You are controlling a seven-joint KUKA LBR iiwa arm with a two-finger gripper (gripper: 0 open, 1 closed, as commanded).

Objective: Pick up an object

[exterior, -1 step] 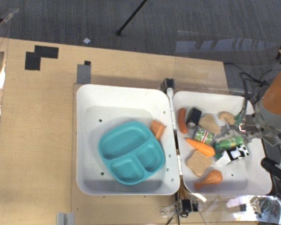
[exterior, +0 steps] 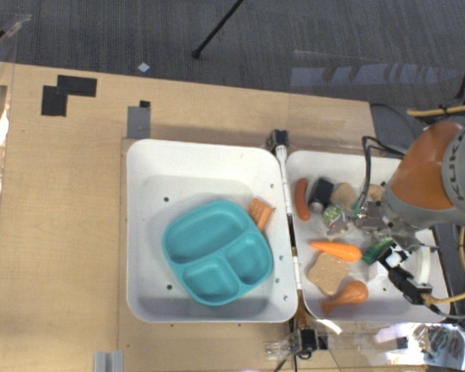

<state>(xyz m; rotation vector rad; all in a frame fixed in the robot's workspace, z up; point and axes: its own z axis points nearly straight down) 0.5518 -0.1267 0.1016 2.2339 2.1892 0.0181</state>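
Grey arm [exterior: 431, 184] covers right bin [exterior: 413, 307] corner; fingers [exterior: 381, 247] state unclear, near carrot [exterior: 336, 250]

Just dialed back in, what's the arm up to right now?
The arm is reaching into the right bin, its gripper low among the toy food beside the carrot. The bread slice, sausage and pear lie loose around it. Nothing looks lifted yet. The left bin holds a teal divided plate and an orange piece.
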